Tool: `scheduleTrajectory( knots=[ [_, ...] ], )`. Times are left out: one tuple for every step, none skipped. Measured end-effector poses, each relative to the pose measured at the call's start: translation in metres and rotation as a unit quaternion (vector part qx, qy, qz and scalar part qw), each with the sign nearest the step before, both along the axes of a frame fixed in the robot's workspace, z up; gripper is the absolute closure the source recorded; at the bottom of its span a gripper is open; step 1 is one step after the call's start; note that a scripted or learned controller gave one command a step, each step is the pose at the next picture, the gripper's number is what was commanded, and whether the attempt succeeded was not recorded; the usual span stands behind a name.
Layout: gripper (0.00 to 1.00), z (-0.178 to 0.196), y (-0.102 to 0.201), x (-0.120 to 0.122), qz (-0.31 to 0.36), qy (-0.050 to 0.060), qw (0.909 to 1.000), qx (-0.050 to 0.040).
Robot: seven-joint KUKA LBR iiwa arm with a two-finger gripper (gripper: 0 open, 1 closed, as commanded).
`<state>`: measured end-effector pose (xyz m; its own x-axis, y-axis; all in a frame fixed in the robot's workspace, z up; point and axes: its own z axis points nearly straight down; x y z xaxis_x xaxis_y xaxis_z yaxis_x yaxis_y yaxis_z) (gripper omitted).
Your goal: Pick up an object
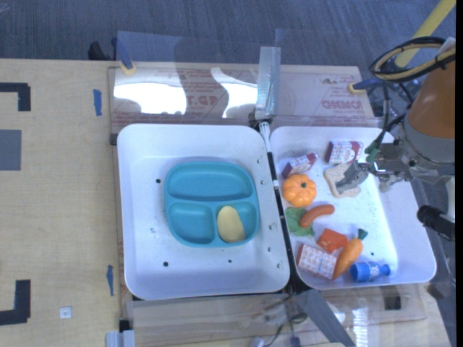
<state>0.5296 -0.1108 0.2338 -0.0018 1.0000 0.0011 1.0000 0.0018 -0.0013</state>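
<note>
Two shallow white plastic bins sit side by side on the pale wooden surface (51, 215). The left bin (137, 215) holds a teal plastic divided tray (210, 186) with three compartments; a pale yellow, potato-shaped lump (231, 224) lies in the tray's lower right compartment.

The right bin (412, 244) is the crowded one. Near its left wall there is a small orange toy pumpkin (299, 190), with a dark red and white packet (299, 163) just above it and a green leafy piece (295, 216) below. An orange-red toy sausage (317, 215) lies slantwise beside the leaf. Further toward the front are a flat orange-red block (333, 238), a red and white checked packet (317, 260), an orange toy carrot with a green top (349, 251) and a small blue plastic bottle (370, 270) lying on its side. At the back of the bin there is another red and white wrapped packet (344, 151).

The grey arm with its orange band (434, 107) reaches in from the right, and the gripper (350, 182) is low over the back middle of the right bin, right at a pale beige, bread-like slice (338, 177). The dark fingers overlap that slice, but from here I cannot tell whether they are spread or closed, or whether they have actually caught it.
</note>
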Motion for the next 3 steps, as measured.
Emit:
scheduleTrajectory(
  knots=[
    [0.00, -0.115, 0.013, 0.014, 0.117, -0.001, 0.9931, -0.0002],
    [0.00, -0.144, 0.013, 0.031, 0.124, -0.005, 0.9923, -0.0003],
    [0.00, -0.046, 0.073, 0.037, 0.207, -0.005, 0.9783, -0.0010]
  ],
)
